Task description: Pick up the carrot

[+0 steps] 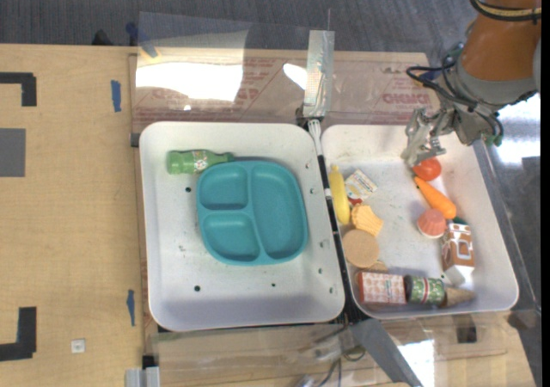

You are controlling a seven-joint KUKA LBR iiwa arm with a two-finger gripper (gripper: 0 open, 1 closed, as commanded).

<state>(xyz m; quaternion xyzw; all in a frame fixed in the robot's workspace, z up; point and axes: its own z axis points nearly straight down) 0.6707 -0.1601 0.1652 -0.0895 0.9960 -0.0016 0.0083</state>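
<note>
The hand (423,146) hangs over the far part of the right bin (494,230), its metal fingers pointing down toward a small red tomato (427,169) that sits just beneath them. Whether the fingertips touch the tomato cannot be told from this slant, and how far apart the fingers stand is not clear either. Nothing shows between them.

The carrot (436,196) lies just near of the tomato, slanting toward the near right, flat on the bin floor. It is untouched by the look of it, so the pick has yet to be made: the hand would still need to shift a little nearer along the bin, come down over the carrot and close on it before lifting.

Around the carrot the bin is crowded. A pink, rounded piece (431,223) lies just near of its tip, and a small carton (458,248) stands beyond that by the right wall. To the left are a banana (339,196) along the bin's left wall, a packet (360,183), a waffle-like piece (367,221) and a tan disc (361,249); a can (382,288) and a bottle (434,292) lie along the near wall.

In the left bin (163,291) sit a teal divided tray (253,211) and a green bottle (196,160). Both bins rest on the counter (60,230).
</note>
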